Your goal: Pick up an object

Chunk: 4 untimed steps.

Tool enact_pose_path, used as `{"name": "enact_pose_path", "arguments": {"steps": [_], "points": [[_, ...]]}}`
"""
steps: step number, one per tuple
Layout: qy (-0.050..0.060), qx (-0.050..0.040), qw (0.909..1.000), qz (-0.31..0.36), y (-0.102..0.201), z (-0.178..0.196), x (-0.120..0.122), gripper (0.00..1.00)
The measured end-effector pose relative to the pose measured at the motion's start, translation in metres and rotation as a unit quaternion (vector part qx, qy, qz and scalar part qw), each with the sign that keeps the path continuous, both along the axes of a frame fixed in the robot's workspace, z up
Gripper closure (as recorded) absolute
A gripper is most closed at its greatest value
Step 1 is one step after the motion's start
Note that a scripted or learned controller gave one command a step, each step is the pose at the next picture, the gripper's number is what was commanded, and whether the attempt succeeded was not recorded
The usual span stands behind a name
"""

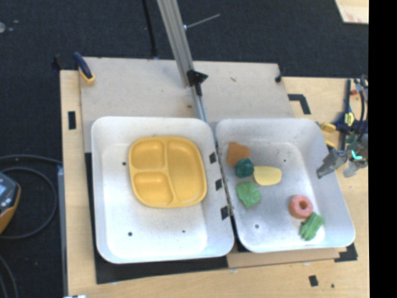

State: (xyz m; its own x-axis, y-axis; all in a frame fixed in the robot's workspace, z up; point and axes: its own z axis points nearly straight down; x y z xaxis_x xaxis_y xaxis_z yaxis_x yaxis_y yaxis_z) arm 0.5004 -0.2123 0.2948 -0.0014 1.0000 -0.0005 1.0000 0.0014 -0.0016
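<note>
In the right white bin (322, 185) I saw the toys lying loose: an orange wedge (237, 152) touching a dark green ball (244, 167), a pale yellow oval piece (267, 176) just beside them, a leafy green lump (249, 194) below, and a pink ring doughnut (301, 206) near a bright green ridged piece (311, 226) toward the front corner. The pincer (338, 162) hung at that bin's right rim, gripping nothing; how wide it stood I could not tell. The left white bin (111, 228) held a yellow three-compartment plastic tray (167, 171) on the pale worktop (136, 85).
</note>
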Motion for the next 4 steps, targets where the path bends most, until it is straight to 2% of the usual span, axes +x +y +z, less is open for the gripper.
{"name": "enact_pose_path", "arguments": {"steps": [1,3,4], "points": [[0.0,0.0,1.0,0.0,0.0,0.0,0.0,0.0],[0.0,0.0004,1.0,-0.001,0.006,-0.112,0.005,0.0],[0.001,0.0006,1.0,-0.001,0.005,-0.164,-0.006,0.0]]}}
